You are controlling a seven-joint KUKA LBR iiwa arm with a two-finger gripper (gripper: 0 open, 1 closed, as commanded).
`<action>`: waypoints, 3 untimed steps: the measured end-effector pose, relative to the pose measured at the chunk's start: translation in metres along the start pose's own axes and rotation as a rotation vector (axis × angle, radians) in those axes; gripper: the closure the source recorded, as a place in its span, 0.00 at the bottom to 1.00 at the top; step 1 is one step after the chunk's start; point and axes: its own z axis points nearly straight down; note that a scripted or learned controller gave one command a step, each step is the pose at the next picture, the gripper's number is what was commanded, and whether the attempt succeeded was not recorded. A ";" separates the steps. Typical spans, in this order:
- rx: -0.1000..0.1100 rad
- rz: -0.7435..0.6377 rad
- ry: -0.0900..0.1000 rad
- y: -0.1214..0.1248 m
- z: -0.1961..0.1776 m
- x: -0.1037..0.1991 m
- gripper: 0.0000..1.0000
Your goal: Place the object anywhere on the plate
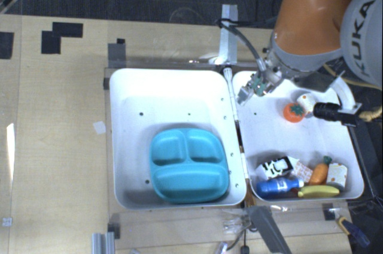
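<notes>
Surface (54, 145): pale wood, two white bins carried.
Plate (189, 165): blue, seen in left bin (128, 127).
Hand (250, 90): poised over right bin (335, 145); finger state cannot be told.
Objects: heaped in right bin's near corner.

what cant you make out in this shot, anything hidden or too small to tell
- Gripper, camera view: small and blurred at the right bin's upper left corner; whether it is open or shut, or holds anything, cannot be told.
- Toy pile at the right bin's near edge: items overlap, so their full shapes are hidden.
- Arm: cut off by the top and right edges.
- Blue plate in the left bin: fully visible.
</notes>
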 end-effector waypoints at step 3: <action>-0.001 -0.405 0.000 -0.036 -0.001 0.070 1.00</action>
